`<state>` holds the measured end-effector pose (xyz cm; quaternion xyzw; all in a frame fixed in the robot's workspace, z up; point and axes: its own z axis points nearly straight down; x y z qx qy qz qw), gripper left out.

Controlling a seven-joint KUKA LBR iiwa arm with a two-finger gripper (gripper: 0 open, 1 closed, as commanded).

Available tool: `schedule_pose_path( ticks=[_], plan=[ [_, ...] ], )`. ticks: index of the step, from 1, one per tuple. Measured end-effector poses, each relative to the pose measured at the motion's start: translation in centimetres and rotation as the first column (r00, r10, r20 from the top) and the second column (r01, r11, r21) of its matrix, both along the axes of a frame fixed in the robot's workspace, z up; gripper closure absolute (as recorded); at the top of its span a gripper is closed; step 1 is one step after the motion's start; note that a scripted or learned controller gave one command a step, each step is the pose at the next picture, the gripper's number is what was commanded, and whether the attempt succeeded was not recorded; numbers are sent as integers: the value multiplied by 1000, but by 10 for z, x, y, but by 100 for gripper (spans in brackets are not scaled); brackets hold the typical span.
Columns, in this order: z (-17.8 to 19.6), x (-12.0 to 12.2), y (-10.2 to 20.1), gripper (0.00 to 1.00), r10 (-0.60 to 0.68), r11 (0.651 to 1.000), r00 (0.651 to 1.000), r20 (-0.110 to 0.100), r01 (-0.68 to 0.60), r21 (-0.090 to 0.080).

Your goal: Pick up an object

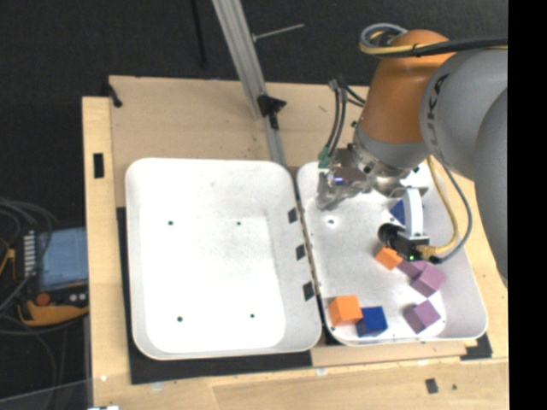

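Currently: my pincer (329,196) low over right bin (342,237), finger state untellable. Blocks lie well apart: orange cube (345,309), blue cube (373,321). Risk: closing on bare floor.

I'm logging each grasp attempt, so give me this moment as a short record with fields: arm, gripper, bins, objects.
arm: grey with orange band, reaching in from the right
gripper: gripper low over the right bin's upper left part, nothing seen between its fingers
bins: left bin; right bin
objects: orange block touching blue block by the near rim; purple block; second purple block; small orange block
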<state>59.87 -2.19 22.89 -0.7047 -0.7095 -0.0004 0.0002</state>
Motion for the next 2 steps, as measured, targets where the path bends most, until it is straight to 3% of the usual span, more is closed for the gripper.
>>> schedule_pose_path(
  ticks=[1,2],
  plan=[
    [0,2,53,100,1,1000,1000,1,-1,1],
    [1,-19,110,100,1,1000,1000,-1,-1,1]
  ],
)
